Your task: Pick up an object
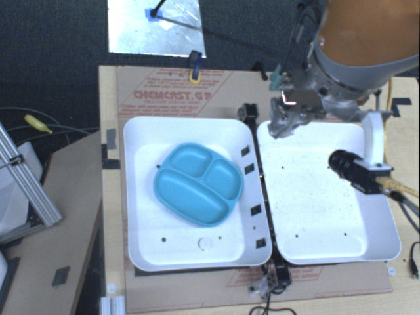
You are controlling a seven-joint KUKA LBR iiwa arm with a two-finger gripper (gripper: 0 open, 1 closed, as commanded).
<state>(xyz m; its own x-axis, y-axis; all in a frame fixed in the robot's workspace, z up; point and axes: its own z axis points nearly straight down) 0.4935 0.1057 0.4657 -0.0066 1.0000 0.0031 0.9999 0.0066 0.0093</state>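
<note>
Two white bins: the left bin (140,243) holds a blue divided plate (197,184), and the gripper (282,128) hangs over the far left corner of the right bin (318,238), its spread impossible to tell.

Dark carpet floor (52,44), silver sheet (141,21), brown bench board (174,90).

Two white bins on one bench (170,90): the nine o'clock bin (141,228) and the three o'clock bin (315,222). One blue plate (198,184), with three compartments, lies in the nine o'clock bin. One hand (283,126) at one o'clock. One foil sheet (157,18) at eleven o'clock
</note>
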